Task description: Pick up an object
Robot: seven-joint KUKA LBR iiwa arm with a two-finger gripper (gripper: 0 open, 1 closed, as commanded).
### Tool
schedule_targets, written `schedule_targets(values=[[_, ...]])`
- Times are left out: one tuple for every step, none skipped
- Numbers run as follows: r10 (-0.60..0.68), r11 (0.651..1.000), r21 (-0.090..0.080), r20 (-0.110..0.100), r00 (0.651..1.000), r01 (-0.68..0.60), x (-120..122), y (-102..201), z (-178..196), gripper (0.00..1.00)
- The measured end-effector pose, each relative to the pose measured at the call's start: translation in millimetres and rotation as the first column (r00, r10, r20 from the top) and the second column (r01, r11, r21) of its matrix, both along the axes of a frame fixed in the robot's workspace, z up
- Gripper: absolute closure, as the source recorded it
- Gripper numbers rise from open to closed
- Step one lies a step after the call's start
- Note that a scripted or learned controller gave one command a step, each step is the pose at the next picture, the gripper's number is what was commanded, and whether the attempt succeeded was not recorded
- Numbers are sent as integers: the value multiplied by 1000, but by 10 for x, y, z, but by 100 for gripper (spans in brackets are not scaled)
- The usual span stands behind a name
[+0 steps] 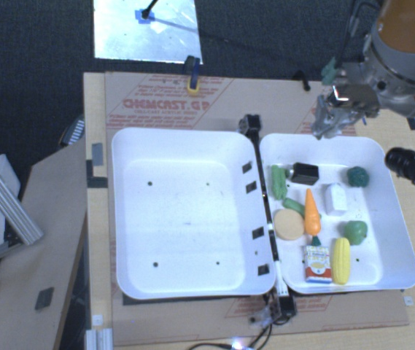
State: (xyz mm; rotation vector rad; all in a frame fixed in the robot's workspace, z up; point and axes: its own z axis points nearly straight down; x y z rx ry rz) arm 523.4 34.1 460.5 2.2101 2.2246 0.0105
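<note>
The right bin (393,195) holds several small toy foods: a black block (305,173), a green pod (278,181), an orange carrot (312,212), a white piece (335,197), a dark green ball (358,176), a tan disc (289,225), a green broccoli-like piece (354,231), a yellow corn cob (341,259) and a small printed carton (316,262). My gripper (331,126) hangs above the bin's far rim, up and right of the black block, and I see nothing between its fingers.
The left bin (185,210) sits beside the right one, joined by a black divider with clips (260,195). A yellow and blue clamp (192,75) stands at the bench's back. A black cylinder (411,168) juts in at right.
</note>
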Motion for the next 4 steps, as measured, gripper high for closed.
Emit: schedule_targets(values=[[0,1000,0,0,1000,0,285,136,436,100],[-1,1000,-1,-3,1000,1,860,237,522,100],[-6,1000,-2,-15,1000,6,1181,206,-436,100],[-1,1000,0,-1,1000,1,1463,461,-61,100]])
